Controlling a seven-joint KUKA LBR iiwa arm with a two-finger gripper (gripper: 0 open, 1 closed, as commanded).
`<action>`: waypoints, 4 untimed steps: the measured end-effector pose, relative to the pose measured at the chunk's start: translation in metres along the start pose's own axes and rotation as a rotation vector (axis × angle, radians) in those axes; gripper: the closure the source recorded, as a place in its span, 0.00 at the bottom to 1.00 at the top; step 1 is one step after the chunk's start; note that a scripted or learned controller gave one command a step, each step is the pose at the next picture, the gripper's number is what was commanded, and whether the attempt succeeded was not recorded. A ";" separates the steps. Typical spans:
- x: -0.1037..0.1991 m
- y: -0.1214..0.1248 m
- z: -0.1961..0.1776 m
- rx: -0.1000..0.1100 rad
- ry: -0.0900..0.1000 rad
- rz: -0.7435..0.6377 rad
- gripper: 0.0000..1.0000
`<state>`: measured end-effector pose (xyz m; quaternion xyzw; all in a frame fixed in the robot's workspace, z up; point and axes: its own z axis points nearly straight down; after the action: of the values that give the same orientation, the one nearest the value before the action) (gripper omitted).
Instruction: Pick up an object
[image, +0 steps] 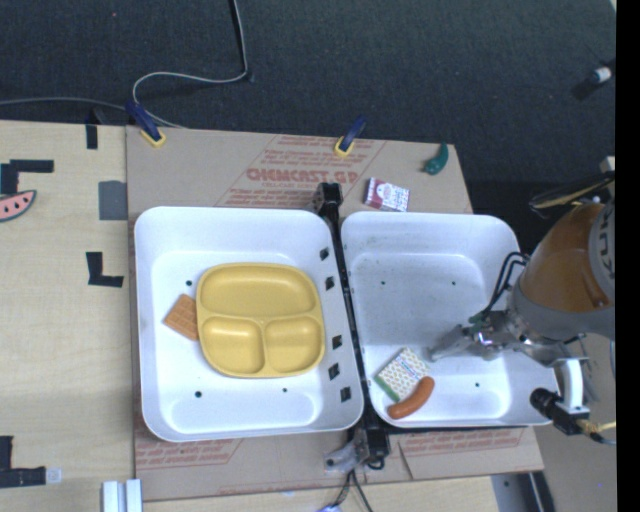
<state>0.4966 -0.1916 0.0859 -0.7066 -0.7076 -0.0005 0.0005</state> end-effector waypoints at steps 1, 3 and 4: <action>0.055 0.013 0.000 -0.006 -0.002 -0.001 0.00; 0.097 -0.011 -0.010 -0.006 -0.004 0.002 1.00; 0.163 -0.012 -0.098 0.001 -0.001 -0.001 1.00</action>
<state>0.4840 -0.0284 0.1842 -0.7064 -0.7078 0.0000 0.0005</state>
